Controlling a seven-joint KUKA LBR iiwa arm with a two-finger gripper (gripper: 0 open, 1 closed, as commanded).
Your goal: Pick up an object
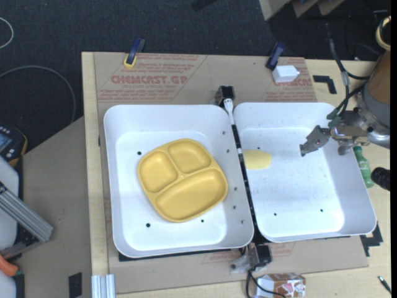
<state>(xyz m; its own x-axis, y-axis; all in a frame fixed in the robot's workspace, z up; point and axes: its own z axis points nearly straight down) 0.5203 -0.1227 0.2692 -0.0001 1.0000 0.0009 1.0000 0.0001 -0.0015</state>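
**Arm over the right bin, small yellow piece off toward the divider**

The desk carries two shallow white bins side by side. The left bin holds a large yellow divided plate, three compartments, lying flat and turned at a slant. The right bin holds one small yellow object, pale and flattish, resting on the floor of the bin just beside the wall shared with the left bin.

The arm reaches in from the right edge, and its gripper hangs over the upper right part of the right bin. Whether the jaws stand open or closed cannot be told from this angle; nothing is seen between them.

The small yellow object lies to the camera's left of the gripper and slightly lower in the picture, apart from it, with bare bin floor between. Its long axis runs roughly left to right. As a judgement, it is the nearer candidate; reaching it calls for travel toward the divider, where the wall may crowd the approach.
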